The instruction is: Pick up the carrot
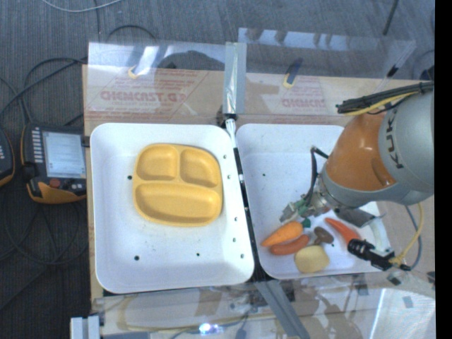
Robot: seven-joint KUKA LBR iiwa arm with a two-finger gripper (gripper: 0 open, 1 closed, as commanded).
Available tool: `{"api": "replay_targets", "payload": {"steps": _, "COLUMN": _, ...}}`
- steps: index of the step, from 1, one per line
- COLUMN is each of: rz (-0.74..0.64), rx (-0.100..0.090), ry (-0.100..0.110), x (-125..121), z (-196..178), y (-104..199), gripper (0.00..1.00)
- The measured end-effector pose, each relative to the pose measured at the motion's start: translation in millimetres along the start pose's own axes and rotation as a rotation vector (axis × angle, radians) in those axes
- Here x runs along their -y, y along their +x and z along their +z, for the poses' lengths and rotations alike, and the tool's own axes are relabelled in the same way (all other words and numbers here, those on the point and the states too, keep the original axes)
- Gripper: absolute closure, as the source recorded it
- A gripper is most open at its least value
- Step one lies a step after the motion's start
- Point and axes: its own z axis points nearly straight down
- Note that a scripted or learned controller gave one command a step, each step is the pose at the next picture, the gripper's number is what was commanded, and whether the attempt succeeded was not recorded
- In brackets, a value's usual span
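Step in hand, as judged: approach to the grasp, lift not yet made.

Task item: orange tapered carrot with a green leafy top (284,233), lying flat in the lower centre of the right-hand shallow white bin (279,162), lower right of the frame, thick end toward upper right, tip toward lower left.

Close neighbours: a darker orange-red, carrot-like piece (291,246) lay touching along its lower side; a pale yellow, potato-shaped lump (311,258) sat just below and to the right; a small brown piece (323,234) sat just right of the leafy end; a slim red-orange piece (342,227) lay further right, partly under the arm.

Gripper (302,209): at the end of the grey arm with the orange band (357,162), directly above the carrot's green top, near or touching it; contact could not be settled. Its spread could not be told from this angle, as the metal parts merged with the leaves. No object was seen between them; the carrot lay on the bin floor.

Next move, as judged: closure must land on the carrot body, not the leaves, and clear of the touching red piece, then a straight lift.

Other stock: yellow three-compartment plastic tray (178,183) in the left-hand white bin (113,260), centre left of frame; a handheld control pendant (56,162) off the worktop at far left.
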Motion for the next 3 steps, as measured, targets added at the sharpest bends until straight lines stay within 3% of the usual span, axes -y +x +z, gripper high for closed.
{"api": "replay_targets", "payload": {"steps": 1, "rz": 0.0, "rx": 0.0, "ry": 0.001, "x": 0, "z": 0, "y": 0, "gripper": 0.0}}
{"api": "replay_targets", "payload": {"steps": 2, "rz": -0.151, "rx": 0.007, "ry": 0.0, "x": 17, "z": 9, "y": 9, "gripper": 0.0}}
{"api": "replay_targets", "payload": {"steps": 3, "rz": -0.15, "rx": 0.007, "ry": -0.01, "x": 12, "z": -2, "y": 9, "gripper": 1.0}}
